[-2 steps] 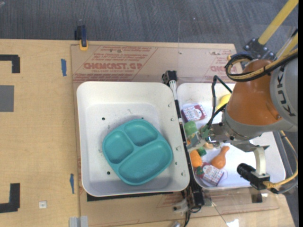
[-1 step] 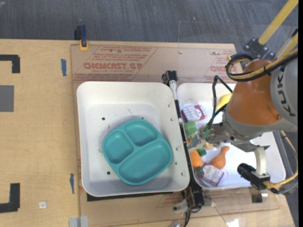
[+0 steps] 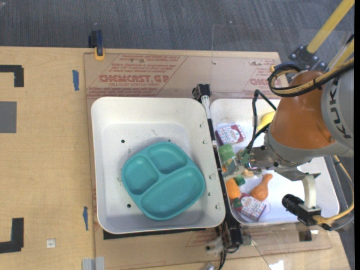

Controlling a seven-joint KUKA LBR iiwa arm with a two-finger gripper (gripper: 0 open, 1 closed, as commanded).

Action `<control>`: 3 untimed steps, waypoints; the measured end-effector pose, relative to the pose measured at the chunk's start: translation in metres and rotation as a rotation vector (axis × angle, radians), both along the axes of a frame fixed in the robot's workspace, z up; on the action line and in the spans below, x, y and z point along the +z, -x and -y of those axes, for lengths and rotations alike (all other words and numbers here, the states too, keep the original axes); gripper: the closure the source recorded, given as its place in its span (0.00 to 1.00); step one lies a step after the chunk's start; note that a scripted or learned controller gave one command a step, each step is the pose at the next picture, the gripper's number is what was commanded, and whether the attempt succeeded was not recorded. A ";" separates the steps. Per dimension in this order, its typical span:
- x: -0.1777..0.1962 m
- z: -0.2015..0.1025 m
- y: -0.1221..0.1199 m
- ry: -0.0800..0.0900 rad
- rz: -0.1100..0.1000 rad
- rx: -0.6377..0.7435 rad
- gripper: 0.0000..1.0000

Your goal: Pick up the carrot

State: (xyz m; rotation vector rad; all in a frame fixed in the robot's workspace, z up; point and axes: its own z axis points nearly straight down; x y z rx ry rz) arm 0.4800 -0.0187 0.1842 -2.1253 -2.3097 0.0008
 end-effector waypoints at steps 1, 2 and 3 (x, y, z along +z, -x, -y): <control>0.000 0.000 0.000 0.000 0.000 0.000 0.00; 0.000 0.000 0.000 0.000 0.000 0.000 0.00; 0.000 0.000 0.000 0.000 0.000 0.000 0.00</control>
